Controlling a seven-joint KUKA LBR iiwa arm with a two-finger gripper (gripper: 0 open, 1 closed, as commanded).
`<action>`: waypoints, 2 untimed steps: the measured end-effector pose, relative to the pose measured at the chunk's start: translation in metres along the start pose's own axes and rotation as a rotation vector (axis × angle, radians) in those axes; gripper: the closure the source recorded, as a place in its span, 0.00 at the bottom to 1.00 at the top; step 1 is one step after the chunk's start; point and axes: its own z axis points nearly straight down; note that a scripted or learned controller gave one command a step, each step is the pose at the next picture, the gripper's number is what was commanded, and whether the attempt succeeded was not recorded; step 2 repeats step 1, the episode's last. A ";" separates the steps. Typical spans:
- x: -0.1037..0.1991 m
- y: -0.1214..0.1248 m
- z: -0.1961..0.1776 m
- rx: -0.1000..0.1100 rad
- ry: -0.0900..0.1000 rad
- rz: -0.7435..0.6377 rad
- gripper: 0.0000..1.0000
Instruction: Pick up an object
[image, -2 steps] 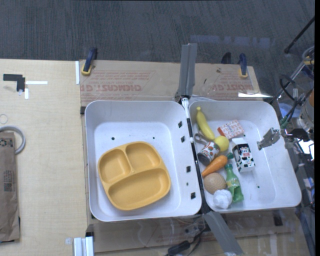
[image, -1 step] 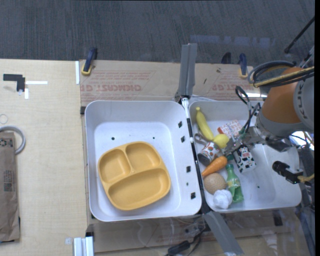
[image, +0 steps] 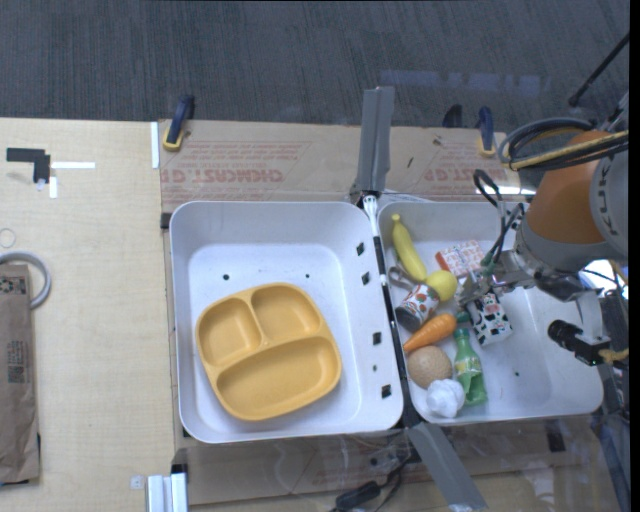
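Nothing is lifted yet: the end effector (image: 487, 296) is down in the right bin (image: 560, 395), low among the clutter, and whether it is spread or pinching anything I cannot tell from here, so the pick looks unfinished with the grasp and the lift both left to prove. The likeliest target, the black-and-white spotted box (image: 492, 322), lies on the bin floor right under the end effector, touching or nearly so, with the carrot (image: 432, 331) and green bottle (image: 466, 366) just beside that box and the yellow divided plate (image: 268, 350) well apart in the left bin (image: 200, 250).
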 end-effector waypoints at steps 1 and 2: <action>0.017 0.069 -0.110 0.000 -0.001 0.333 1.00; 0.017 0.069 -0.110 0.000 -0.001 0.333 1.00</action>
